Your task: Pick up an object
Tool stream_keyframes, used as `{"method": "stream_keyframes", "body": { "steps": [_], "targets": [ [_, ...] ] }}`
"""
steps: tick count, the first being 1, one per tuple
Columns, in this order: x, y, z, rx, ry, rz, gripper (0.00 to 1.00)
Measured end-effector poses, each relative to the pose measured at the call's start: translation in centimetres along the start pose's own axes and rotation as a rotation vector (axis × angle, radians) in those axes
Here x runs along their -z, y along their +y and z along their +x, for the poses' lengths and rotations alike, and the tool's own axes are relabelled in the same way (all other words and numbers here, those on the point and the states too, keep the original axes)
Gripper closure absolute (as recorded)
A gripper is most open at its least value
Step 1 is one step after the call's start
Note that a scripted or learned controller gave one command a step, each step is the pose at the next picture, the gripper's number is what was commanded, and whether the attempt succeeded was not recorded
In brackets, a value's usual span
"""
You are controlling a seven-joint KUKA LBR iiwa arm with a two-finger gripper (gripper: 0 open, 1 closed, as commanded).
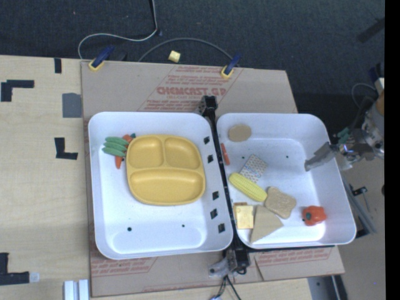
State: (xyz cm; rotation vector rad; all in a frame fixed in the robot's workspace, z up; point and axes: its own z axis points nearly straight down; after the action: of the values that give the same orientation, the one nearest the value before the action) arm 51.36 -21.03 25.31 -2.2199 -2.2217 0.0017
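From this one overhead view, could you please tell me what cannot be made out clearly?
- Gripper: blurred at the right bin's rim, so its finger state is unreadable.
- Green toy beans and orange piece: partly tucked behind the yellow divided plate.
- Small grey patterned item: too small to identify.
- Tan wedge: overlaps the yellow square block, hiding its edge.

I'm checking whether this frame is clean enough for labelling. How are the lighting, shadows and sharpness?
Camera view: even, soft lighting, with only faint shadows under the yellow plate and the corn cob; no strong glare on the white bins; the whole image is low-resolution and slightly soft; the gripper at the right bin's rim looks blurred, and the floor behind is dark.
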Motion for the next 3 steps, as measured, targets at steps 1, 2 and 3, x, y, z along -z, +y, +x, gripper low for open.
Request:
{"method": "stream_keyframes", "body": {
  "steps": [1, 2, 3],
  "targets": [
    [-10.6, -3.3, 1.2, -0.001, 0.005, 0.011, 0.0],
    [-16.9, -0.6, 7.9, 0.002, -0.006, -0.006, 0.0],
    [-12.3, -2.4, -1.5, -0.007, -0.005, -0.003, 0.0]
  ]
}}
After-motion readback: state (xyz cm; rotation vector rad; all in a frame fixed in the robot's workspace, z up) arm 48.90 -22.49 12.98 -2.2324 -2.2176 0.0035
